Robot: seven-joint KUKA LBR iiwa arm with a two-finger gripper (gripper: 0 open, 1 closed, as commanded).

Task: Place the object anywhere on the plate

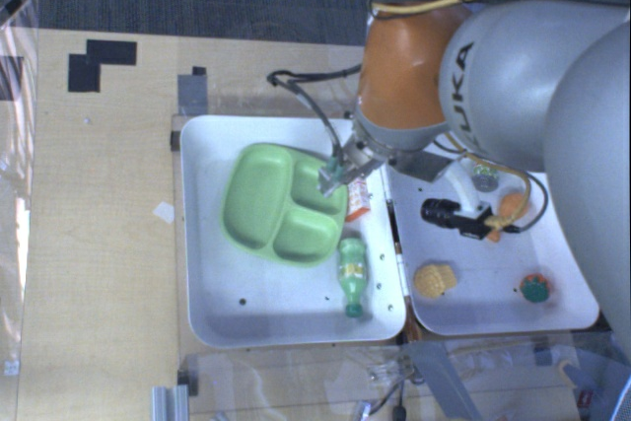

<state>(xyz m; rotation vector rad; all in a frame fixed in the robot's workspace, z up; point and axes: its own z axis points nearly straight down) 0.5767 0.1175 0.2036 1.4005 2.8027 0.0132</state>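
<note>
A light green divided plate lies in the left bin. My gripper hangs over the plate's right rim, reaching in from the right. Just below and right of the gripper, a small red and white object lies by the plate's edge; I cannot tell whether the gripper touches it. A green plastic bottle lies on the bin floor, in front of the plate's right corner.
The right bin holds a yellow lumpy object, a small green and red object, an orange piece and a clear round item. The arm's bulk covers the right bin's back.
</note>
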